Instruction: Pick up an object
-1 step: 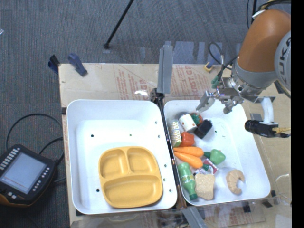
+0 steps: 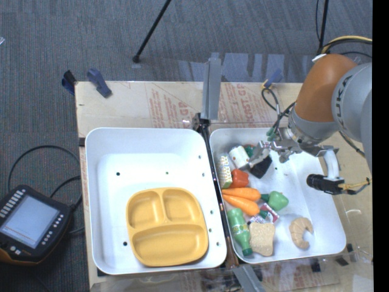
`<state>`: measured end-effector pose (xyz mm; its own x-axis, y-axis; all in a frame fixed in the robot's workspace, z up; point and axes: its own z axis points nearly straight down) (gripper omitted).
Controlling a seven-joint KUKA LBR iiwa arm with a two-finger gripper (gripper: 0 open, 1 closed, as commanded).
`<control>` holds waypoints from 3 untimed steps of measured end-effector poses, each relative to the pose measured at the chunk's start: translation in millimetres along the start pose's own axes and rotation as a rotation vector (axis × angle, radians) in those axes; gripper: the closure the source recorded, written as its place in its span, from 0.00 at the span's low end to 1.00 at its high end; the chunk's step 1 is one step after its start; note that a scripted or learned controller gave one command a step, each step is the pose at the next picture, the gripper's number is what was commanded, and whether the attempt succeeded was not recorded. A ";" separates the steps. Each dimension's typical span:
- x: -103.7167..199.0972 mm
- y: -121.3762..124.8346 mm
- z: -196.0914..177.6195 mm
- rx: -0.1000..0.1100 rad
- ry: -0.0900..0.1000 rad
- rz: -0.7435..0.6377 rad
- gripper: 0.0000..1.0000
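Observation:
My gripper (image 2: pixel 261 162) hangs low over the upper left part of the right bin (image 2: pixel 316 212), reaching in from the right under the orange-banded wrist (image 2: pixel 322 96). Just left of it lies a white and green toy (image 2: pixel 239 156). Below it sit a corn cob (image 2: pixel 225 170), a red pepper (image 2: pixel 240 177), two carrots (image 2: pixel 243 194), a green pepper (image 2: pixel 278 199), a green bottle (image 2: pixel 240 230), a bread slice (image 2: pixel 262 239) and a croissant (image 2: pixel 301 232). I see nothing lifted off the bin floor.
The left bin (image 2: pixel 103 163) holds a yellow divided plate (image 2: pixel 167 225). A metal post (image 2: pixel 212 93) rises between the bins at the back. A teach pendant (image 2: pixel 27 221) lies on the floor at the left. Blue clamps (image 2: pixel 97 82) grip the bench's far left corner.

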<state>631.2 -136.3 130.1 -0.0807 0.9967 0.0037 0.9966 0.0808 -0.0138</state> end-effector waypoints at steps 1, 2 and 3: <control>-4.3 11.1 43.5 -0.011 -0.002 0.075 0.00; -5.5 8.9 38.3 -0.003 0.000 0.080 1.00; 16.9 6.1 -16.1 -0.011 -0.003 -0.055 1.00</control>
<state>636.2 -118.9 146.2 -0.1357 0.9907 0.0013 0.9907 0.1357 -0.0030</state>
